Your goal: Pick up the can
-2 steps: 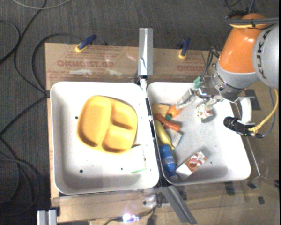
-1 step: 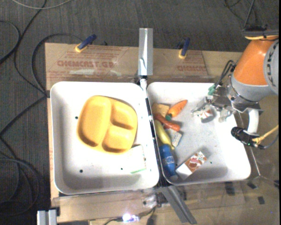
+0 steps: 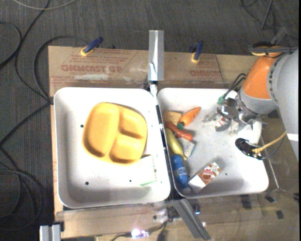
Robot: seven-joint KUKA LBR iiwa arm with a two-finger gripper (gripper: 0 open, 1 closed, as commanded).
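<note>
A: Where is the hand point(image 3: 226, 118)?

B: Low over the right bin point(image 3: 251, 182), toward its 2 o'clock corner, under the orange band of the arm point(image 3: 271, 84). Whether it is released or clenched, I cannot tell; metal parts blur together there.

A: And the can?

B: A small crumpled silvery thing point(image 3: 210, 117) lies just at the hand's 9 o'clock side. It may be the can, but I cannot tell for sure, nor whether it touches the hand.

A: What lies further out?

B: At 9 o'clock from the hand, an orange carrot point(image 3: 189, 115); below it a red-orange item point(image 3: 180, 132), a yellow banana point(image 3: 173, 142) and a blue bottle point(image 3: 179, 168) along the bin's left wall. At 6 o'clock sits a red-and-white packet point(image 3: 206, 174).

A: The other bin?

B: The left bin point(image 3: 70, 185) holds a yellow divided tray point(image 3: 115, 132). Both bins sit on the counter point(image 3: 65, 69), with clamps at 12 o'clock.
</note>
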